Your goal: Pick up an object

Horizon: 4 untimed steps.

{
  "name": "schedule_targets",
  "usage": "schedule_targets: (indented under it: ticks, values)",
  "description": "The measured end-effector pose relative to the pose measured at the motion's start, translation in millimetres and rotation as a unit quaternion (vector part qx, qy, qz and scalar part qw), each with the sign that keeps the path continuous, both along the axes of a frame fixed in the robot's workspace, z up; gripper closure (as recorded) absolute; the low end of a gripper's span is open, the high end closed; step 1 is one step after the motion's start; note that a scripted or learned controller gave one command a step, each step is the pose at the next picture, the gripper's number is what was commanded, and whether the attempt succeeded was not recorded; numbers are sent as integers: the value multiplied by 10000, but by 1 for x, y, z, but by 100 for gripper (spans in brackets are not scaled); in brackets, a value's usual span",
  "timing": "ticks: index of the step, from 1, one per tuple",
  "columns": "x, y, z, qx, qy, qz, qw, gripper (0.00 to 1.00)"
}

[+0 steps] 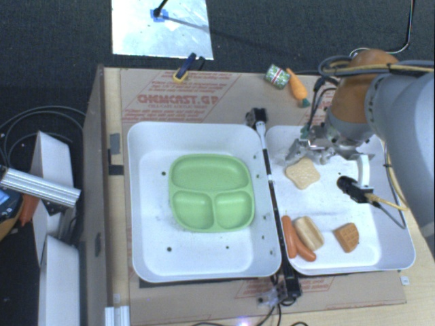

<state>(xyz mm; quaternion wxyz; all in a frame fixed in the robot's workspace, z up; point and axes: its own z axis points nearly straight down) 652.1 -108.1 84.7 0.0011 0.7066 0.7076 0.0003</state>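
Note:
My gripper (pixel 310 149) hangs over the far left part of the right bin (pixel 391 253). It is just above a pale toast-like piece (pixel 302 174), at that piece's far edge. Nothing shows between the gripper's parts. Nearer the front of that bin lie a hot dog (pixel 291 238) beside a bun (pixel 309 232), and an orange waffle-like piece (pixel 346 237). The grey arm with its orange band (pixel 353 100) comes in from the right.
The left bin (pixel 146 182) holds a green divided plate (pixel 211 192). A black part with a yellow wire (pixel 353 187) hangs over the right bin. On the cardboard behind the bins lie a small green can (pixel 277 75), a toy carrot (pixel 298 85) and a blue-yellow clip (pixel 185 68).

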Motion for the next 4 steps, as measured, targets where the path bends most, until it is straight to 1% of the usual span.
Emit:
schedule_targets:
  ticks: [1,2,3,4]
  values:
    - [6,12,0,6,-3,13,10000,0]
    - [3,11,0,0,0,3,10000,0]
    - [4,4,0,3,-3,-2,10000,0]
    - [1,7,0,-1,0,2,10000,0]
